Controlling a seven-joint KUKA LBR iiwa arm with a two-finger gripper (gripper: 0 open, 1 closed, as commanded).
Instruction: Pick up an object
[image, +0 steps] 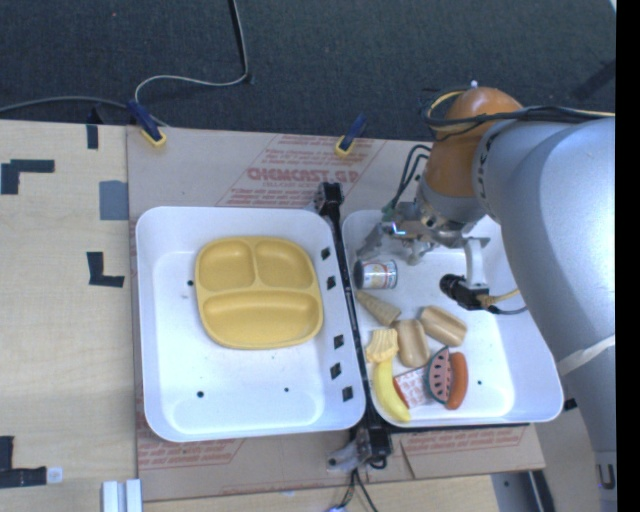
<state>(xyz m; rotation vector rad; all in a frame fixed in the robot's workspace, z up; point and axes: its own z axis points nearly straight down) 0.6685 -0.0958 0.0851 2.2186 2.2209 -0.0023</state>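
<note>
Right now we're hovering over the right-hand shallow white bin, with the gripper low at its far end, just above a small silver metal can lying on its side. We can't tell whether the pincer is released or clenched. We judge this to be the approach step: nothing looks lifted. Nearer us lie a yellow plastic banana, tan bread rolls and a watermelon slice. Next we'd need to settle squarely over the can and clamp. The yellow divided plate sits in the left bin.
</note>
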